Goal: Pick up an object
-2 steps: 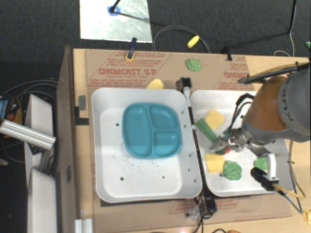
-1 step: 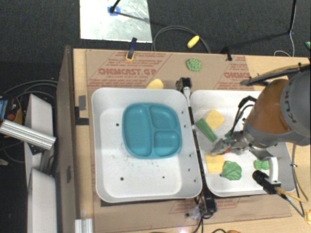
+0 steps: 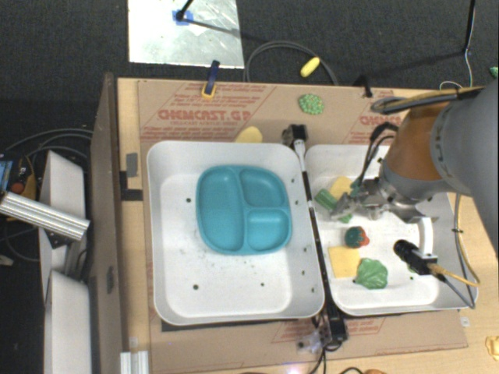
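Observation:
My gripper (image 3: 348,209) reaches down into the right white bin (image 3: 390,305) near its left wall. Just left of the gripper tip lies a small green block (image 3: 325,201), and a yellow piece (image 3: 341,186) sits right behind it. A small teal and red ball (image 3: 356,236) rests just in front of the gripper. Further forward lie a flat yellow square (image 3: 342,261) and a green leafy piece (image 3: 372,273). The gripper's tip is down among the green block and yellow piece, and I cannot see whether it touches either.
The left white bin (image 3: 168,232) holds a blue divided plate (image 3: 242,209). A black divider bar (image 3: 309,209) runs between the bins. On the cardboard behind lie a green knobbly item (image 3: 311,104) and a yellow item (image 3: 249,135).

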Controlling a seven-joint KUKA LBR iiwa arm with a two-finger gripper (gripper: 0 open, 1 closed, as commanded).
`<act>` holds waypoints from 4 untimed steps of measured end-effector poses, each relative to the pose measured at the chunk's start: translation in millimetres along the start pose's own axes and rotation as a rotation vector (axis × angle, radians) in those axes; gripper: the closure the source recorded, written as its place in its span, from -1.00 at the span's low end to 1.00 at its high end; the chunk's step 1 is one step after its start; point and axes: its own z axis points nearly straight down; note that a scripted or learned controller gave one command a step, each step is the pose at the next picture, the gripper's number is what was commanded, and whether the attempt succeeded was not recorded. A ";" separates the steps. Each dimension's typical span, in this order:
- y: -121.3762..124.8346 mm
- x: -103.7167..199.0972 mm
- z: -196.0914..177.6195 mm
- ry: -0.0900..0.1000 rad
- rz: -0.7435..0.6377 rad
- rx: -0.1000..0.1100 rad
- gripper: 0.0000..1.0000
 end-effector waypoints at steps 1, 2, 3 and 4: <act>-67.2 -14.0 1.4 0.001 0.010 0.012 -1.00; 4.9 -40.8 -0.1 -0.003 0.002 -0.001 -1.00; -35.3 -18.4 1.4 0.002 0.006 0.010 -1.00; -32.5 -19.4 -9.9 0.001 0.005 0.004 1.00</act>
